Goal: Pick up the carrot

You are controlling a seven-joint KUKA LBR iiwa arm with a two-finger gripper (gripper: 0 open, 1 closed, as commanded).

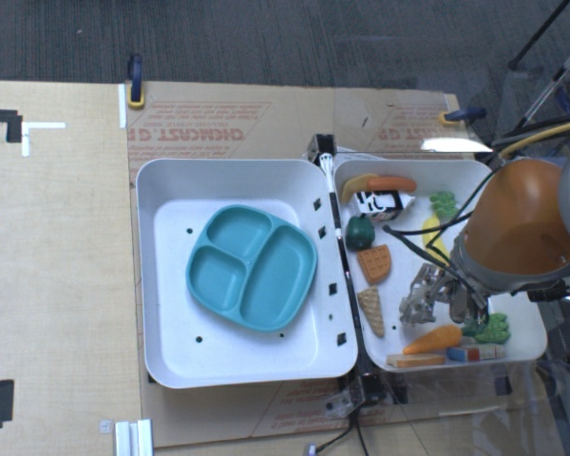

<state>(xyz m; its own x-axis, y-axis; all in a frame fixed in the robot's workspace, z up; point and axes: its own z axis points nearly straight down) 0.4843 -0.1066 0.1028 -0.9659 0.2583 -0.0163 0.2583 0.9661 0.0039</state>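
The gripper (427, 297) is hanging in the right bin (513, 350); whether it is gripping anything I cannot tell. One carrot (434, 339) is lying just below it, apart from it. One green broccoli piece (492, 329) is crowding the carrot's right end, one flat bar (446, 357) is lying beneath, and two tan wedges (373, 264) are sitting to the gripper's left.

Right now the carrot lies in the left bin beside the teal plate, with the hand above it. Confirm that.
Not quite: the camera view shows the carrot in the right bin, not the left one with the teal plate. The hand is above it.
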